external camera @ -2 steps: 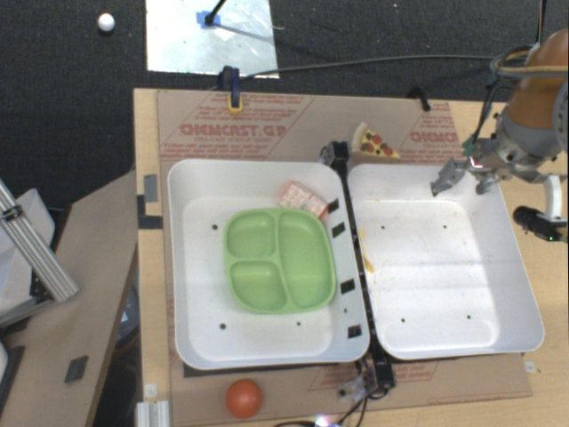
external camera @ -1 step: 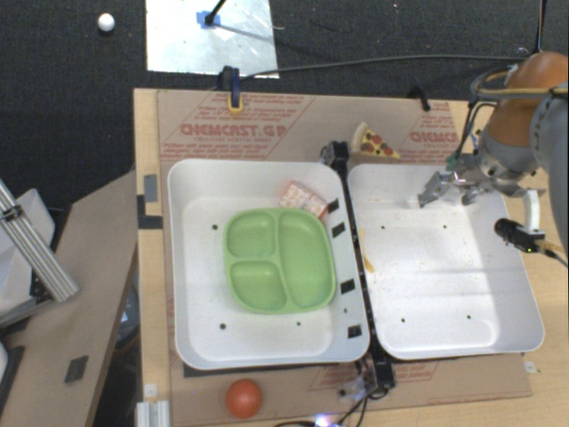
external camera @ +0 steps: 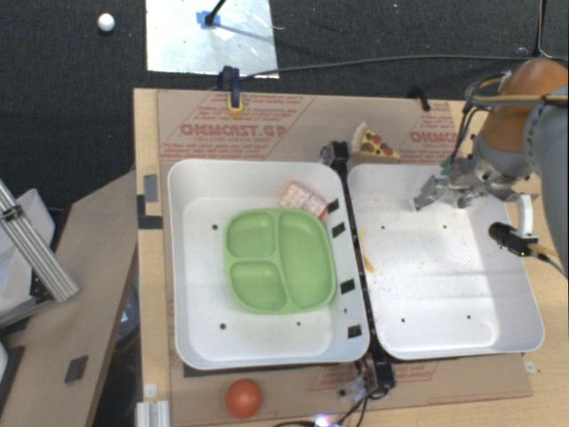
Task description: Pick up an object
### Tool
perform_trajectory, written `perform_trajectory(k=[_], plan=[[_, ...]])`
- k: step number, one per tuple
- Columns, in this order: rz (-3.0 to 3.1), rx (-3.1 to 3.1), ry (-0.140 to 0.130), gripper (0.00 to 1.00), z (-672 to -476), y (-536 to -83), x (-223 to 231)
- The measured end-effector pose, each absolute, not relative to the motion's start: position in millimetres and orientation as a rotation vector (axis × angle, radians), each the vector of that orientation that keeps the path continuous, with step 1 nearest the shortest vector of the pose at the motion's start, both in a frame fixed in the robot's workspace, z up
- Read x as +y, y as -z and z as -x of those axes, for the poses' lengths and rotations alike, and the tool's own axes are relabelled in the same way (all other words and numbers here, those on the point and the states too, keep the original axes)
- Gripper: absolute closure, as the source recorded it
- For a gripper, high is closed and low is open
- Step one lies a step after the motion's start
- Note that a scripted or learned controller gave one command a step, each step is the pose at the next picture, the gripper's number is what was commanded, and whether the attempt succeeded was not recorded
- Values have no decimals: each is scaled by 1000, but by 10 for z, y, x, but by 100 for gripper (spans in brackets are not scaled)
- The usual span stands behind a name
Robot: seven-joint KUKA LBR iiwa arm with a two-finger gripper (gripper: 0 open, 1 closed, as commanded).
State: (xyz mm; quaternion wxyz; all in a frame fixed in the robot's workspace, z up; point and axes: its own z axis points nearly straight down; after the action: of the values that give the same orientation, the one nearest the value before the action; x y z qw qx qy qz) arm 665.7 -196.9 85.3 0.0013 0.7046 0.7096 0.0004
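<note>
Risk lies chiefly in where the gripper [external camera: 433, 194] hangs: it is over the far part of the right bin [external camera: 462, 327], with bare white floor beneath it. A descent from here would likely close on nothing. Only a thin yellowish sliver [external camera: 366, 261] lies in that bin, well off from the gripper toward the nearer left wall, and it looks too slight to grasp. Whether the gripper is spread or closed cannot be told from this angle.

The likelier targets sit in the left bin [external camera: 191, 265], across the black-clipped divide from the gripper. A pink packet [external camera: 305, 198] lies nearest to it, level with it in the view and just past the divide. Beyond and nearer the camera lies a green divided plate [external camera: 280, 261], and the packet's lower edge touches or overlaps the plate's far rim; which one, I cannot tell.

The packet's long axis runs slantwise, from far-left to near-right in the view, with its near-right end pointing toward the divide. A grasp would do best across the short width. Closing along the length could push it up the plate's rim or against the bin wall. The plate is nearly square with rounded corners; its one long compartment runs far-to-near on the side facing the gripper. Lying flat and wide, it offers only a rim to pinch, and it could tip or slide away.
</note>
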Motion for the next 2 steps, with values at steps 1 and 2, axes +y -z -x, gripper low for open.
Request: perform_trajectory(k=[1,2], plan=[[-2207,2227,-3,100,-6667,-969,-1971],[-2211,2224,-5,100,-6682,-1409,-1975]])
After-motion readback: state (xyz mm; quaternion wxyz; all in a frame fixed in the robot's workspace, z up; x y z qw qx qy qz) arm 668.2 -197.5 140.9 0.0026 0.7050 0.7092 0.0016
